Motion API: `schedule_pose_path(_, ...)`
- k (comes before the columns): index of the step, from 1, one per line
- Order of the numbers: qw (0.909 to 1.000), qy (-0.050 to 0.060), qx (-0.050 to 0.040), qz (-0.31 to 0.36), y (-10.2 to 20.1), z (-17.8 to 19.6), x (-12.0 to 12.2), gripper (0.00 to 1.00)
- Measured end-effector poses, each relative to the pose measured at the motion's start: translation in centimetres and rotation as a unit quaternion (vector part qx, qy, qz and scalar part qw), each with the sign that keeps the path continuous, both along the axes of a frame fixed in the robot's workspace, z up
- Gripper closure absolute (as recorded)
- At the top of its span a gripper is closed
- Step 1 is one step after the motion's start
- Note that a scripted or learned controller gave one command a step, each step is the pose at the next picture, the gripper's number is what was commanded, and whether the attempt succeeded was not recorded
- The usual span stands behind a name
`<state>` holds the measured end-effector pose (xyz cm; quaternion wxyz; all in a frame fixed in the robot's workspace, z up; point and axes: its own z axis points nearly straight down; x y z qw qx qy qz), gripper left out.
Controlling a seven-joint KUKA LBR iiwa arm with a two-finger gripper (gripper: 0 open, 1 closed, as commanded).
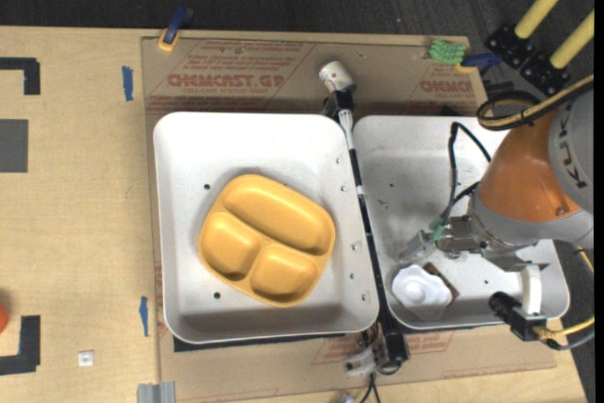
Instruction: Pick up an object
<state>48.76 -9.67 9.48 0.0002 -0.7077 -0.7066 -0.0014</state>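
Gripper [422, 245] low inside the right bin [406, 146], whether released or clenched impossible to tell, a white bottle-like object [420, 288] lying just below it near the bin's front edge, yellow divided tray [267, 238] well off to its left in the left bin [189, 156]
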Motion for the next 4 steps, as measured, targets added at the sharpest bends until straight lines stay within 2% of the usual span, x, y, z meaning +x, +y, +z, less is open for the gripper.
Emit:
schedule_pose_path(1,0.9954,0.001,-0.0013,-0.096,-8.6,4.5,3.8,0.00)
schedule_pose_path(2,0.9989,-0.005,-0.0030,0.046,-10.1,0.6,9.7,0.00)
schedule_pose_path(3,0.9975,-0.001,-0.0018,0.071,-7.6,-1.0,13.3,0.00)
schedule_pose_path(4,0.9920,0.001,-0.0009,0.127,-4.7,-1.0,13.0,0.00)
